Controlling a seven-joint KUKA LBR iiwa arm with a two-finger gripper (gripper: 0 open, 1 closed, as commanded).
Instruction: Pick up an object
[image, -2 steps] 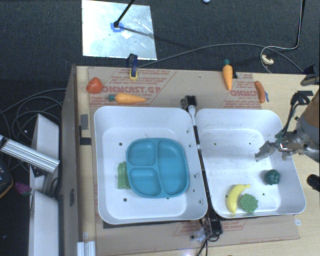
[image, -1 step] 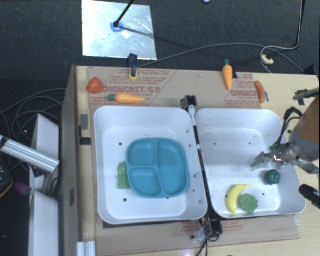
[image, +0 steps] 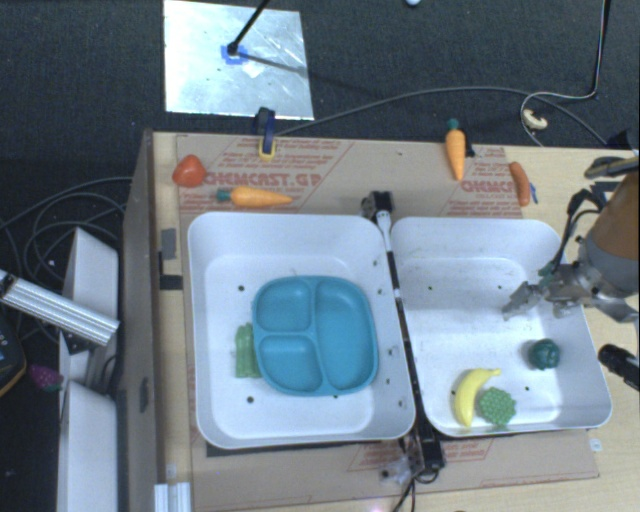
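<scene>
Apparently, nothing was picked up yet: the pincer (image: 545, 297) hung over the right white shallow bin (image: 470, 250) with its fingers spread apart and nothing between them. The small dark green round object (image: 544, 353) lay just below it, with the yellow plastic banana (image: 470, 392) and light green bumpy object (image: 497, 405) nearer the front wall. The arm reached in from the right, its wrist bent towards the bin.

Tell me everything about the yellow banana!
The banana is bright yellow, smooth and shiny like plastic, so it looks like a toy. It is curved and lies flat on the floor of the right bin, near its front edge. A bumpy green ball touches its right side.
</scene>
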